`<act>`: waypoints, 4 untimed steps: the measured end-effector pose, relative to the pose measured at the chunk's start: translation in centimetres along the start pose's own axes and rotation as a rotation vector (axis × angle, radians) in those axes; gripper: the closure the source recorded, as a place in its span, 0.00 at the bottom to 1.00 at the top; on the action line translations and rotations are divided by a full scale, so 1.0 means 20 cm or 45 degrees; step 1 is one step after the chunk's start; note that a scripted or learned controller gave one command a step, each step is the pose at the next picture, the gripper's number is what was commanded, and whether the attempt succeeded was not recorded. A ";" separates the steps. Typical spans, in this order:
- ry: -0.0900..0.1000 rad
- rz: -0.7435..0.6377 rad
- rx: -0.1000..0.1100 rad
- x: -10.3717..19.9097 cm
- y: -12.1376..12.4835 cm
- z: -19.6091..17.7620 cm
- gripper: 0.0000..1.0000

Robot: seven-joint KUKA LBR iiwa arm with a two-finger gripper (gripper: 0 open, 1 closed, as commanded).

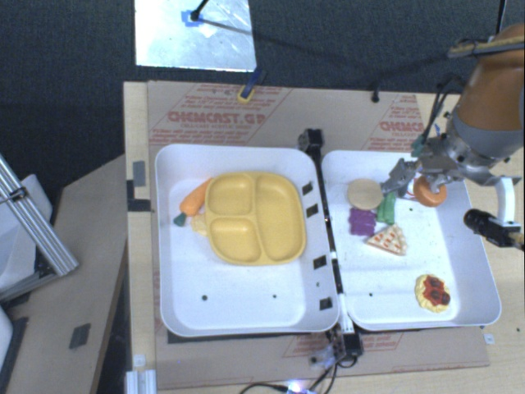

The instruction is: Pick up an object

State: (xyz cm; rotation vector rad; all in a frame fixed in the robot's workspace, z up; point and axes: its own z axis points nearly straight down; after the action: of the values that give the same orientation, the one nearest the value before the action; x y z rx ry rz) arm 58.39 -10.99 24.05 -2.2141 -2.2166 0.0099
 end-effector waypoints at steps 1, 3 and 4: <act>-0.002 -0.003 -0.015 0.00 0.01 -0.03 0.00; -0.001 -0.001 -0.009 0.02 0.07 0.47 0.00; -0.007 0.003 -0.026 0.00 0.12 0.67 0.00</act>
State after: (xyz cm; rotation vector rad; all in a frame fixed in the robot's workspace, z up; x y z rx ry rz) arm 60.65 -10.92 10.68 -2.2294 -2.2270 -0.0065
